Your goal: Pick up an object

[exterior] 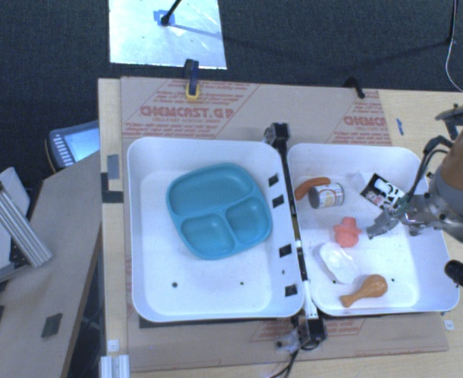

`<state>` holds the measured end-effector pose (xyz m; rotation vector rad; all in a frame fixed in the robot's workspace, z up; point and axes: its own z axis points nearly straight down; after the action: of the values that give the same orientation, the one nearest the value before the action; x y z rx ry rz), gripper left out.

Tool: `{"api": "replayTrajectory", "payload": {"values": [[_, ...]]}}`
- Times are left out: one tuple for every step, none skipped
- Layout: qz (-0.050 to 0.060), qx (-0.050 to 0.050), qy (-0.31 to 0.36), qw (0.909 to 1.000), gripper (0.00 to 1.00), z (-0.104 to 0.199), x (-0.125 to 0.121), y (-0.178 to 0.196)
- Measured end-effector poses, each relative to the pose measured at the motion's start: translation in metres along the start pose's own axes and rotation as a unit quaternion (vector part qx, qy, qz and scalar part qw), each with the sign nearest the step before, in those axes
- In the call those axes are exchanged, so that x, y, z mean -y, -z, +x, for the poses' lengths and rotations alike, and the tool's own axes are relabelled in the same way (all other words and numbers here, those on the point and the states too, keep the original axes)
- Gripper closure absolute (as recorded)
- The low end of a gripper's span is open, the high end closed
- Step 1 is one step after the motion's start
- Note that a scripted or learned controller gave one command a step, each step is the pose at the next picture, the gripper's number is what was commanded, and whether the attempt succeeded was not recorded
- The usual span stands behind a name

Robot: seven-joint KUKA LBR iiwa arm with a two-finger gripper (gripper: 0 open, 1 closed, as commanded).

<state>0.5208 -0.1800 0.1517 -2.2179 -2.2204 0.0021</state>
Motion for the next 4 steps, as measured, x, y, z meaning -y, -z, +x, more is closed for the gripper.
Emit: {"api": "replayTrajectory", "payload": {"values": [[0.000, 0.000, 0.000, 1.0000, 0.00, 0.003, -0.006, -0.061], [-0.003, 0.002, 0.000, 1.0000, 1.00, 0.002, -0.007, -0.047], [-0.005, 0.001, 0.002, 1.0000, 1.00, 0.010, -0.003, 0.010], [-0.005, 0.002, 0.001, 1.0000, 1.00, 0.003, -0.006, 0.056]]}}
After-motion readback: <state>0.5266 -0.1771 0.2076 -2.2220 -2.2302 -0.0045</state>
